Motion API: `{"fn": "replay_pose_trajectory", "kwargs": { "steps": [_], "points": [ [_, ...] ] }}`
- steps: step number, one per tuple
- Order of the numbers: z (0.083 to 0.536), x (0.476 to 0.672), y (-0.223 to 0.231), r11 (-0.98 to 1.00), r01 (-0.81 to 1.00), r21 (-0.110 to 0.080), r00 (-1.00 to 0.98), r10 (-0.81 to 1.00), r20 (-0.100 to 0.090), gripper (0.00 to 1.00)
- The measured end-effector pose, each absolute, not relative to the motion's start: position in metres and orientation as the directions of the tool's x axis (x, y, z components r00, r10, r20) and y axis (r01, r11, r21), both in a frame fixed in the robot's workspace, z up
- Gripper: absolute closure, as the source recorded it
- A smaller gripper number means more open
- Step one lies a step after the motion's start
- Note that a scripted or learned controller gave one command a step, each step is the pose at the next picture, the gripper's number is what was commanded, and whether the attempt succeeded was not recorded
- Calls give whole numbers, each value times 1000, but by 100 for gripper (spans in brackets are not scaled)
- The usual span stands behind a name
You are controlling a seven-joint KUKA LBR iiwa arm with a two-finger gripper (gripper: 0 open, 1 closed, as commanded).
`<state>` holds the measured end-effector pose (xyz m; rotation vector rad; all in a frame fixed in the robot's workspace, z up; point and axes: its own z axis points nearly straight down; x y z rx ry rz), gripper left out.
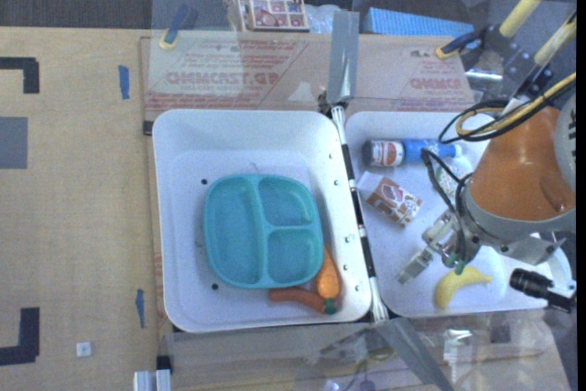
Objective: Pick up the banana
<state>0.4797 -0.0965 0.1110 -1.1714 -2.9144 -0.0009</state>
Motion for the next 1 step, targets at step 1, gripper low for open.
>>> {"fn": "replay_pose_trajectory", "kwargs": {
  "steps": [1],
  "points": [
    [107, 480, -164, 664, 747, 2, -664, 747, -4, 0]
  ]
}}
